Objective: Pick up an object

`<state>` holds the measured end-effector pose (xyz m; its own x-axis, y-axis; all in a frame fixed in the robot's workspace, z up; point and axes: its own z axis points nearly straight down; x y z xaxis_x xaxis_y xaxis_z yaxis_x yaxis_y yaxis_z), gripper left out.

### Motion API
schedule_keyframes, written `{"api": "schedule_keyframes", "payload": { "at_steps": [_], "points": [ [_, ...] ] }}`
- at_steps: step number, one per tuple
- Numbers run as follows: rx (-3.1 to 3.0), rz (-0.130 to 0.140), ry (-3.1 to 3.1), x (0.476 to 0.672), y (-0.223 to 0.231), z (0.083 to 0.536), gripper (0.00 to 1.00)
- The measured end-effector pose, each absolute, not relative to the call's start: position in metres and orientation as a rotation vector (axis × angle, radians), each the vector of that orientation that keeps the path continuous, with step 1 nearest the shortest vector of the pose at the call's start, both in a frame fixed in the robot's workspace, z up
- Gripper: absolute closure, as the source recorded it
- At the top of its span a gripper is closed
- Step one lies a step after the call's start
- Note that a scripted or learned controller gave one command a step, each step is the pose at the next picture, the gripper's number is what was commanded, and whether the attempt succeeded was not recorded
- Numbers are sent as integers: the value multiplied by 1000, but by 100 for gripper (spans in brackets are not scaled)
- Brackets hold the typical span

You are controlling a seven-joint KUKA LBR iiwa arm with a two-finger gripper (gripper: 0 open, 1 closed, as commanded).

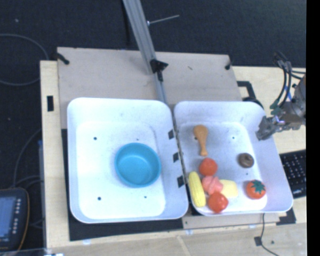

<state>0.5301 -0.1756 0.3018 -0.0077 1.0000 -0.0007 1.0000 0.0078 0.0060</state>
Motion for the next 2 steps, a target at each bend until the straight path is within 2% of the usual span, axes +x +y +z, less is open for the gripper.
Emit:
{"api": "schedule_keyframes", "payload": {
  "at_steps": [1,2],
  "points": [
    [2213,1,2230,529,-130,294,100],
    [2213,-1,2234,541,-70,277,100]
  ]
}}
